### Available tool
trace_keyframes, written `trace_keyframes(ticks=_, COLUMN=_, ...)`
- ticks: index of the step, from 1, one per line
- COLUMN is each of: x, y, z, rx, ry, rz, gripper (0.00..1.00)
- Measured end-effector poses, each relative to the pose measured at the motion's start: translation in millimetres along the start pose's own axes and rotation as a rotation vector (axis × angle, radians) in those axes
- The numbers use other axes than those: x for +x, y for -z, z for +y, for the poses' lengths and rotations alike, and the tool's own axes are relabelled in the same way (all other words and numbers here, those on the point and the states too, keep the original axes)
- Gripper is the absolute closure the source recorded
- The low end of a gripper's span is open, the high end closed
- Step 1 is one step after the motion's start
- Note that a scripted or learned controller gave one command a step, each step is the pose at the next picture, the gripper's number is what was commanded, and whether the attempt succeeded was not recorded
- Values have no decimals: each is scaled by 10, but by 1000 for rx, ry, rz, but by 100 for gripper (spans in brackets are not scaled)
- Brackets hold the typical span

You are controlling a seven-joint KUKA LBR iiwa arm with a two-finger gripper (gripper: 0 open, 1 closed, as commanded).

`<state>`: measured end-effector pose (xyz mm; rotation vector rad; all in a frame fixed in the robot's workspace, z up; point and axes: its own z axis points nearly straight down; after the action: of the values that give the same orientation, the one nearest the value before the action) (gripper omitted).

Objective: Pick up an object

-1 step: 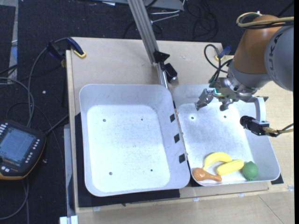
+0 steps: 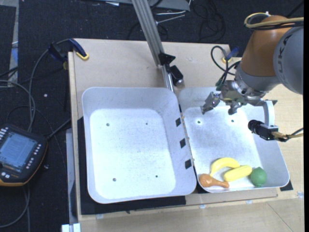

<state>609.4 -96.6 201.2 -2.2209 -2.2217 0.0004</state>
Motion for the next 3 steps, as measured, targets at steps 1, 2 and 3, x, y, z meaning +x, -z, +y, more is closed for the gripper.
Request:
trace_keyframes(ticks=1, x=-23, y=-427, z=-1, rx=3, ry=0, rz=0, gripper=0)
trace_keyframes(ticks=2, x=12, y=-856, z=-12, rx=4, ry=0, rz=0, gripper=0)
trace_keyframes(ticks=3, x=15, y=-1069, z=-16, rx=2, ry=0, rz=0, gripper=0)
